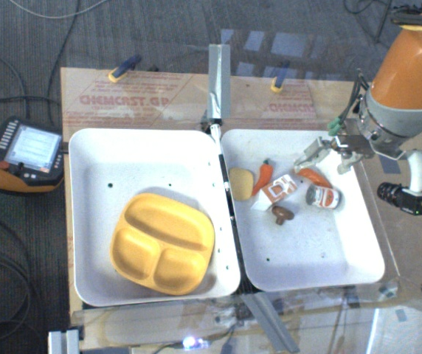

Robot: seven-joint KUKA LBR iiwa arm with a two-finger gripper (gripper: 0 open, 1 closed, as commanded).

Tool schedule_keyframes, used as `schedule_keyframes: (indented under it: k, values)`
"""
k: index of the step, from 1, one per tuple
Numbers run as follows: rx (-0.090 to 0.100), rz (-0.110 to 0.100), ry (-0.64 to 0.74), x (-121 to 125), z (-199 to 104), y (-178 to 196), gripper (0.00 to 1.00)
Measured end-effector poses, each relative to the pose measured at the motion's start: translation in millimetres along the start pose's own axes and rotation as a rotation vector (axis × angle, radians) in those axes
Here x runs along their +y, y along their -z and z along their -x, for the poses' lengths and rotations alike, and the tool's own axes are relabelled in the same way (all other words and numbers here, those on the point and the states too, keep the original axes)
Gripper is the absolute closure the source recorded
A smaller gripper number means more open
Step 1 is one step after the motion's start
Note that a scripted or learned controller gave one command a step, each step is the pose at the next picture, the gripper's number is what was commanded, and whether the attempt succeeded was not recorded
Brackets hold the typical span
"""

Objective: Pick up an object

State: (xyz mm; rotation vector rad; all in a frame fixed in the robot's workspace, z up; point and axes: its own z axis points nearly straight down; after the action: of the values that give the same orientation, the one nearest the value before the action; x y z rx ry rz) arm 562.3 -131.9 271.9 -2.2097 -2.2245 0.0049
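Note:
The right bin [344, 264] holds several small items in its upper half. They are a tan potato-like piece [241, 183], an orange-red pepper [264, 175], a small white and orange carton [279, 189], a brown mushroom [282, 214], a red-orange piece [314, 175] and a small can [324, 197]. My gripper [324, 159] hangs over the bin's upper right, just above the red-orange piece. Its fingers are spread open and nothing sits between them.
A yellow divided tray [163, 242] lies in the left bin [100, 168]. A raised divider [226, 190] separates the two bins. A teach pendant [25, 154] rests left of the bench, and cables trail on the floor.

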Motion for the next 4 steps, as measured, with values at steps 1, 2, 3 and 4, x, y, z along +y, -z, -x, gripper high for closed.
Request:
schedule_keyframes:
  k: [1,2,3,4]
  values:
    - [-0.002,0.0,0.022,39.4,33.5,-76.1,0.0]
    - [-0.006,0.033,-0.041,45.6,65.3,-150.9,0.0]
    - [-0.007,0.051,-0.039,69.1,73.8,-161.4,0.0]
    - [-0.008,0.061,-0.033,73.6,71.0,-151.9,1.0]
